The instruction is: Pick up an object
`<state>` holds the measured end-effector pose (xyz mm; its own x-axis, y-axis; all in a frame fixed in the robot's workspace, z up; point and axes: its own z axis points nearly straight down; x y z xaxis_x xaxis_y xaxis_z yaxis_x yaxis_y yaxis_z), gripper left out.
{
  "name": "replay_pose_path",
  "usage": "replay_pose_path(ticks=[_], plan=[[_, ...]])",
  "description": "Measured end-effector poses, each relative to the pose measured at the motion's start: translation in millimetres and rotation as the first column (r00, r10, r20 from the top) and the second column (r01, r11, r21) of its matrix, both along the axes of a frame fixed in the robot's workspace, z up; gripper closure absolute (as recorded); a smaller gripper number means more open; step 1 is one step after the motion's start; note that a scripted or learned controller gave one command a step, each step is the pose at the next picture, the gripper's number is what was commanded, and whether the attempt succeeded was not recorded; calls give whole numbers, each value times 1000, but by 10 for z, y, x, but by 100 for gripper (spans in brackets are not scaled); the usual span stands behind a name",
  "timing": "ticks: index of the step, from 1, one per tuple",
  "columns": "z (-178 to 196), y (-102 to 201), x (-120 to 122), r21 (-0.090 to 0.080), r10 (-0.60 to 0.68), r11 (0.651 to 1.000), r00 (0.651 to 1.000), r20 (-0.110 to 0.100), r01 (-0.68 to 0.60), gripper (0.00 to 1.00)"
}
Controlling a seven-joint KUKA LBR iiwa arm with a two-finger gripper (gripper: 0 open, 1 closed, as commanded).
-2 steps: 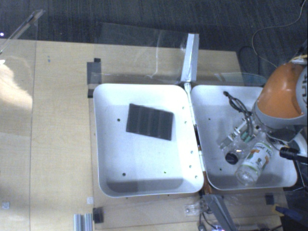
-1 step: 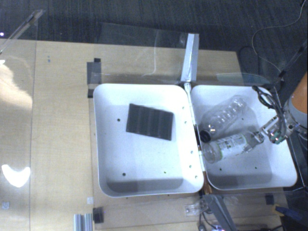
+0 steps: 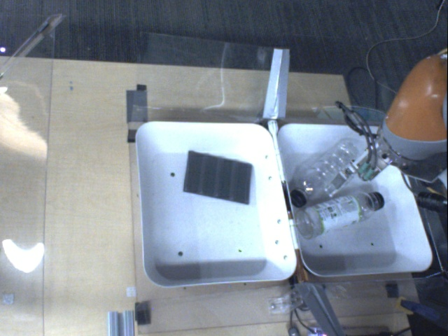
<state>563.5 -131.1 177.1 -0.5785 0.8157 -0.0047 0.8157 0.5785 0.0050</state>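
Right bin (image 3: 413,254): two clear plastic bottles, one (image 3: 329,170) lying diagonally, another (image 3: 339,211) beneath it, close beside. Gripper (image 3: 369,165) sits at the upper bottle's far end; its grip state cannot be determined. Left bin (image 3: 161,257): one dark rectangular pad (image 3: 218,177).

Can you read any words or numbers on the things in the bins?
No words or numbers can be read here.
Lower bottle: it has a pale label with green on it, too small and blurred to read.
Upper bottle: clear, no print to be made out.
Dark pad in the left bin: plain ridges, no text.
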Motion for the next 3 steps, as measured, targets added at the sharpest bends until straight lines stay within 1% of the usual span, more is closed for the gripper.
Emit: replay_pose_path(ticks=[1,2,3], plan=[[-881,254,309,-1,-131,991,991,5,132,0],[-897,221,654,9,-36,999,993,-114,38,0],[-782,145,687,-9,-37,999,995,-90,36,100]])
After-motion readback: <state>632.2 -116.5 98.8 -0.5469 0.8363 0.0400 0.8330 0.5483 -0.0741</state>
